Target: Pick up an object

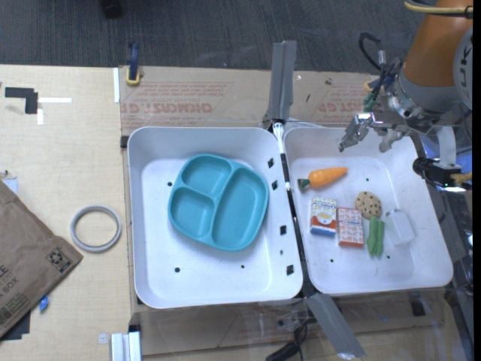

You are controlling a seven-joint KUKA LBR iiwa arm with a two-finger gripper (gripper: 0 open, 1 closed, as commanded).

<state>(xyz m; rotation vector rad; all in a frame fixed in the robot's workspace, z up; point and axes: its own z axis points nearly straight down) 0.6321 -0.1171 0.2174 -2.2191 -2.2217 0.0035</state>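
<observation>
One toy carrot (328,176) lies in the right bin (421,277), below and slightly left of the gripper (370,132), whose jaws hang spread and empty, its long axis running roughly left-right.

Plastic bins, cardboard bench

Two white bins (150,201) look smooth, slightly glossy plastic; the teal plate (218,201) matt plastic. At nine o'clock, pale wood-grain board (60,171); brown cardboard (195,96) at twelve.
</observation>
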